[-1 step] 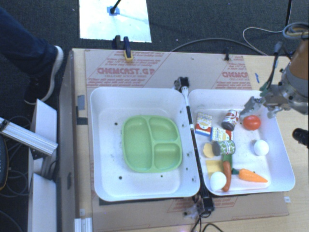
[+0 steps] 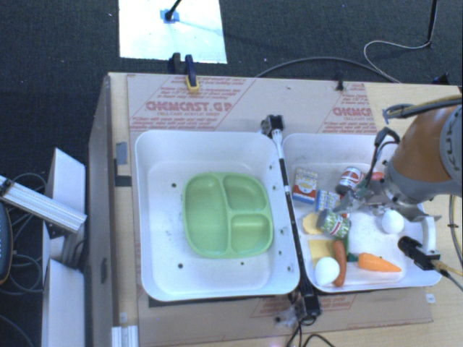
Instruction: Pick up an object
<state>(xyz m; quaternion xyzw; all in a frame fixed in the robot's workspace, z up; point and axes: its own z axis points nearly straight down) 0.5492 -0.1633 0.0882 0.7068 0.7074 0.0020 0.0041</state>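
Observation:
My gripper (image 2: 350,202) reaches in from the right over the middle of the right bin (image 2: 329,144). Just below and left of its tip lies a green-and-white can (image 2: 333,223) on its side. A red-and-white can (image 2: 350,177) stands just above the tip. A small red-and-white carton (image 2: 305,184) lies further left. I cannot make out anything held by the gripper.
The right bin also holds two yellow slices (image 2: 312,225) (image 2: 320,249), two carrots (image 2: 338,261) (image 2: 378,264) and two white eggs (image 2: 327,270) (image 2: 392,223). A green divided plate (image 2: 227,215) lies in the left bin (image 2: 163,172). A black-and-white bar (image 2: 282,166) runs between the bins.

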